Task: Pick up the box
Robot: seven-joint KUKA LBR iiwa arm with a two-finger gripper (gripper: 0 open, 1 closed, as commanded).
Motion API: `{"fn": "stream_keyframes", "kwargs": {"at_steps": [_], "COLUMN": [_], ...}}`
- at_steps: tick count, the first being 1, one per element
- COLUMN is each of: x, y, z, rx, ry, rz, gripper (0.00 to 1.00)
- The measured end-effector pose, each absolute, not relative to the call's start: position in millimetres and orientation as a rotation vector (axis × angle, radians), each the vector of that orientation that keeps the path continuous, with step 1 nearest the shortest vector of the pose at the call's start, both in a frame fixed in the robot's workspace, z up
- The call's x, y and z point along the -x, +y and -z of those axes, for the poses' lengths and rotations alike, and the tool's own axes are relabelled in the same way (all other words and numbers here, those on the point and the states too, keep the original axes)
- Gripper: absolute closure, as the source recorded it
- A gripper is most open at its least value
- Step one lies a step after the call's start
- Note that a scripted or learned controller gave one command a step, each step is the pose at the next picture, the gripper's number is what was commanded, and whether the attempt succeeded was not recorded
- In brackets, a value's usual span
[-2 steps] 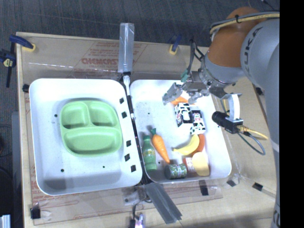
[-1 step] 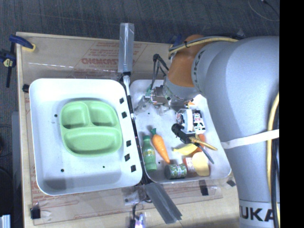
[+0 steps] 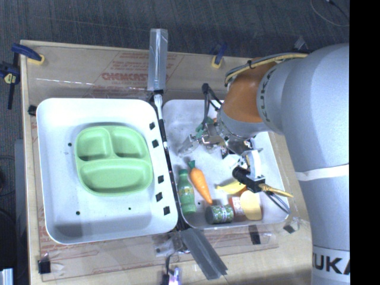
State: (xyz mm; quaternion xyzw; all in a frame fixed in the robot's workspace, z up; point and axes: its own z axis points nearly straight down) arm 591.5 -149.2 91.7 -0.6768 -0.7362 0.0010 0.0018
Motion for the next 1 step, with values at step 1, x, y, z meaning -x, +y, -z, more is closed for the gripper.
{"fn": "stream_keyframes", "kwargs": {"at_steps": [1], "x": [-584.1], "y": [-98.8], "z": [-161.5], "rx": [2.179], "ry": [-2.261], "rz": [-0.002], "gripper": [0.00]}}
